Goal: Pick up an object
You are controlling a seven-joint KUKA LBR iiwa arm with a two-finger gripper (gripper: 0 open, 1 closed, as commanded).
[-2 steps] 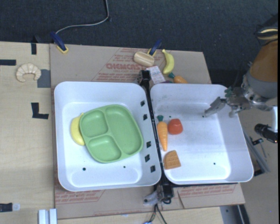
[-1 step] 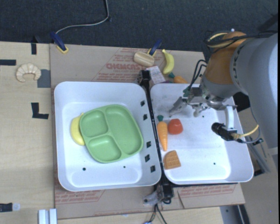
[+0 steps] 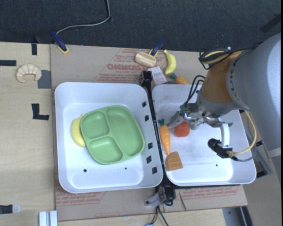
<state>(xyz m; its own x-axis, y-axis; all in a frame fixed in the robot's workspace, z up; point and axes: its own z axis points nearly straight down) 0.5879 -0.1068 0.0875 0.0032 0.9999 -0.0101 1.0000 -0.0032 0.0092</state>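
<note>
The gripper (image 3: 179, 121) sits low in the right bin (image 3: 236, 173), centre-right of the frame, right over the tomato (image 3: 182, 130), which lies just below and touching it. Whether it is open or closed cannot be told. The carrot (image 3: 165, 139), lengthwise up-down, lies just left.

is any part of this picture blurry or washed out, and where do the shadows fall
Camera view: the arm at right looms large and soft; the claw is dark and smeared; the white bins glare bright but keep detail; the tray and carrot are sharp, with only faint shadows.
</note>
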